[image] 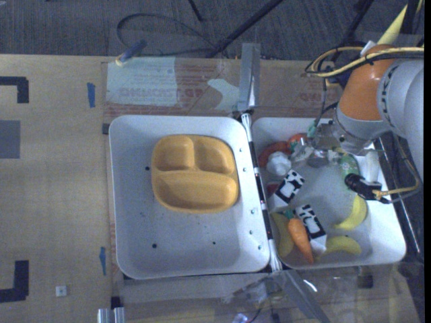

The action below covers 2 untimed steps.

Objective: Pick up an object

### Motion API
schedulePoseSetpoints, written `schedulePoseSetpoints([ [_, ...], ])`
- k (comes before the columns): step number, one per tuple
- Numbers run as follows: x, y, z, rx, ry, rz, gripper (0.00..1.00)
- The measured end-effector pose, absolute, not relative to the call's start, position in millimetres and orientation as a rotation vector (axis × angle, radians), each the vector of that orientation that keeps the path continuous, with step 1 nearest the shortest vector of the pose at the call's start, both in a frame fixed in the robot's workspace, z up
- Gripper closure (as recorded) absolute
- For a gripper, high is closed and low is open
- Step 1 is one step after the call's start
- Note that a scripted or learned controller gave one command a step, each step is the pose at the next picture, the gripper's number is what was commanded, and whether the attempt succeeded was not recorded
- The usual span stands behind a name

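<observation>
Where the right bin (394, 237) sits, gripper (322, 151) low (among toys), carrot (300, 238) apart.

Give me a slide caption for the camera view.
Arm reaches into right bin of toys; yellow tray sits in left bin.

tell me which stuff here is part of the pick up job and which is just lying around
Part of the job:
- gripper
- right bin
- carrot
- two bananas
- black and white blocks

Just lying about:
- yellow divided plate
- left bin
- blue tape
</observation>
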<state>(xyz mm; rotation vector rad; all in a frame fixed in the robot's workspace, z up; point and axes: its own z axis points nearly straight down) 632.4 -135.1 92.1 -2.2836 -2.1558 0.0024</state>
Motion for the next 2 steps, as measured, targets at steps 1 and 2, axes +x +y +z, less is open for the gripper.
schedulePoseSetpoints([
  [1, 631.6, -136.4, 98.9, -2.285, -2.15, 0.008, 1.0],
  [2, 595.3, -85.0, 193.4, -2.262, -2.182, -0.002, 1.0],
])
